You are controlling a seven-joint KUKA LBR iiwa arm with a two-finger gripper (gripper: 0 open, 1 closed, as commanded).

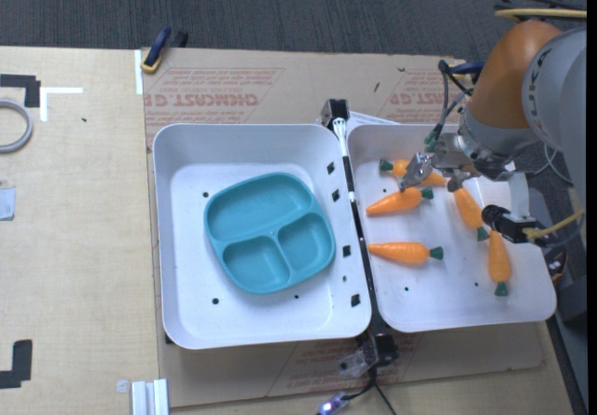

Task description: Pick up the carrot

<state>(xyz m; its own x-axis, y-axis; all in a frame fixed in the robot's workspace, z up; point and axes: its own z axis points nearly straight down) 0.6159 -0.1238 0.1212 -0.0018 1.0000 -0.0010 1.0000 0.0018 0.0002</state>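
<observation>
The jaws (417, 172) hang low in the right bin (522, 306), seemingly touching the upper end of a carrot (395, 202) — spread or pinching, I cannot tell. Other carrots (403, 253) lie nearby. The left bin (173, 245) holds a teal divided plate (269, 232).

Two white bins (250, 329) side by side on cardboard (224, 91) over the table (70, 245). Teal three-part plate (270, 231) lies flat in left bin. Blue clamp (156, 49) at cardboard's top-left corner. Black clips (336, 111) where the bins join. Tape ring (11, 127) at far left.
</observation>
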